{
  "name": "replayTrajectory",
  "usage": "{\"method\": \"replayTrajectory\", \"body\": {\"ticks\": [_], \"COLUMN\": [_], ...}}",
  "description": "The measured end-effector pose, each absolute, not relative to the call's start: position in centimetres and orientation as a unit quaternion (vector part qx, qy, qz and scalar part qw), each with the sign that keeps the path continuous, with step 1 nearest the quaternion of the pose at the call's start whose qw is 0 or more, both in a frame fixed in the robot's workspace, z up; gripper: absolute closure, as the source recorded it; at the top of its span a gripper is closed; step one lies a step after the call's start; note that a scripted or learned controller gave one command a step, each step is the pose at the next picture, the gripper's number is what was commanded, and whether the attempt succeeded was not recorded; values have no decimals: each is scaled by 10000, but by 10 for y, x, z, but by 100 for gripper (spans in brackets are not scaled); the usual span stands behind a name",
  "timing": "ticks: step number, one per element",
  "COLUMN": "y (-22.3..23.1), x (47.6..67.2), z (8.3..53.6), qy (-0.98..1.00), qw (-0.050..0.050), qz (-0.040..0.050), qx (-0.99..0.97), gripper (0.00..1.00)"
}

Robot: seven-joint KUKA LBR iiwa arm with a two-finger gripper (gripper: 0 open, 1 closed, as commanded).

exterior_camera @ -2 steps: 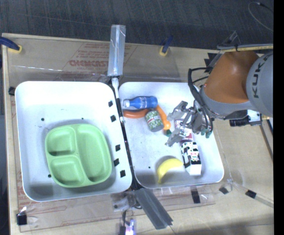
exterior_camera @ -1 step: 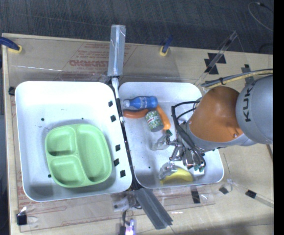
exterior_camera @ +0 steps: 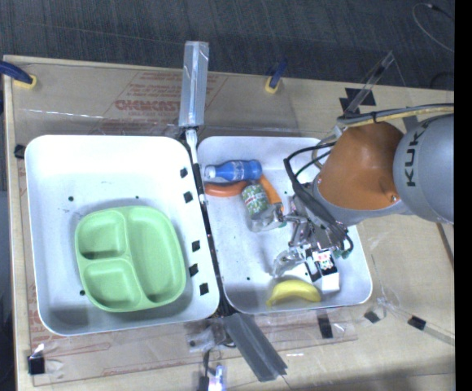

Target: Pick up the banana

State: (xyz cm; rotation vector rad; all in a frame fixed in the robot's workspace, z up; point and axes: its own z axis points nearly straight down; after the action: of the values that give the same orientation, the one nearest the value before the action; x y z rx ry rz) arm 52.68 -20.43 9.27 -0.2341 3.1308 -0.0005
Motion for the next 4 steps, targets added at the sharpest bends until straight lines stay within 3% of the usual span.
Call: {"method": "replayTrajectory", "body": {"ticks": [1, 2, 3, 4], "y": [-210, -210, -209, -179], "x": [549, 549, 490, 504], "z": [265, 265, 144, 213], "qy": [9850, 9850, 9767, 9779], "qw": [14, 11, -11, 12], "qz": [-10, -8, 9, -8], "qx": [-1728, -1725, -2145, -2092], "gripper": [0, 0, 0, 0]}}
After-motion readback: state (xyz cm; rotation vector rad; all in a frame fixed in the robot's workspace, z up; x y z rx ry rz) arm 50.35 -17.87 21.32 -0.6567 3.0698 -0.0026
